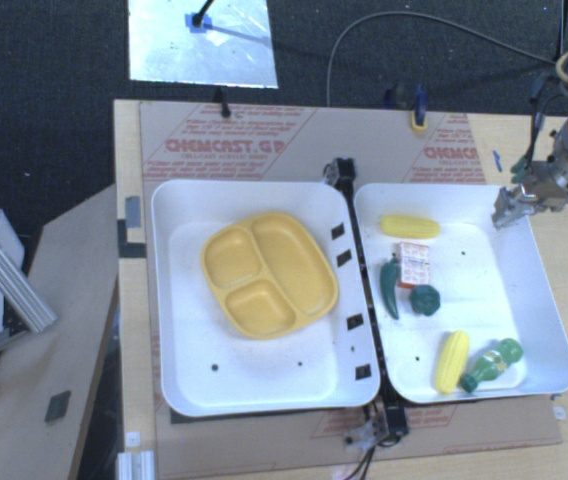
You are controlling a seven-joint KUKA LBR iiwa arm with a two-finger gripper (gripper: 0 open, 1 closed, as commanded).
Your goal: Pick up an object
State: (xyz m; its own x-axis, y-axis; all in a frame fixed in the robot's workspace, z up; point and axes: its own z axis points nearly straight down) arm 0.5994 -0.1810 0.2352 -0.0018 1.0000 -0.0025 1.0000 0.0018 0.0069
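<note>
Bench stock, two white bins side by side. Left bin [179, 368]: one yellow three-compartment tray [269, 273], lying flat. Right bin [534, 298]: yellow corn cob [410, 227] near the far wall; small red-and-white packet [414, 264]; dark green pepper [391, 288] beside it; teal round piece [424, 300]; second yellow corn cob [451, 361]; green bottle [491, 364] on its side, touching that cob. My gripper [513, 206]: over the right bin's far right corner, nothing seen in it; spread or pressed together, I cannot tell.
</note>
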